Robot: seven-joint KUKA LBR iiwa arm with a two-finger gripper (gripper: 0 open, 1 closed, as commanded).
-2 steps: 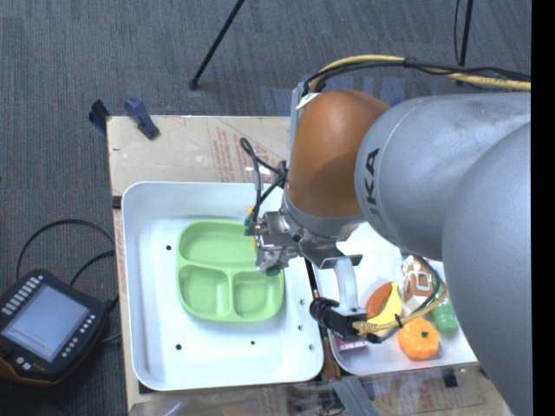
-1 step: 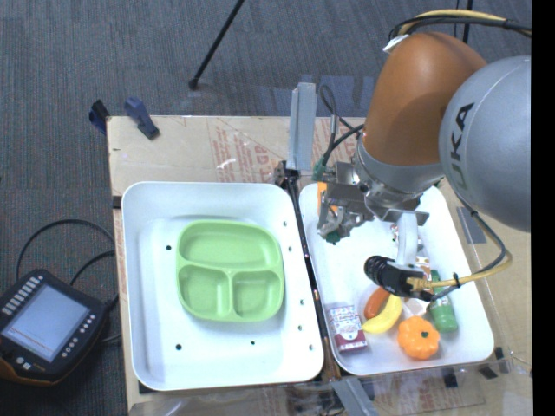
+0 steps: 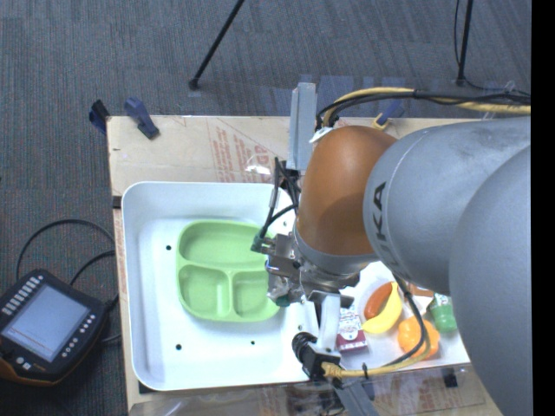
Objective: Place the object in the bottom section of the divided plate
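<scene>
A light green divided plate lies in the left white bin, with one wide section at the top and two smaller ones along the bottom. My gripper hangs at the plate's right edge, over the lower right section. A small dark green bit shows just under the gripper at the plate's rim; I cannot tell what it is or whether it is held. The grey arm with its orange band hides the plate's right rim and most of the right bin.
In the right bin, below the arm, lie a yellow and red toy, an orange piece, a green piece and a small red and white box. A teach pendant sits on the floor to the left.
</scene>
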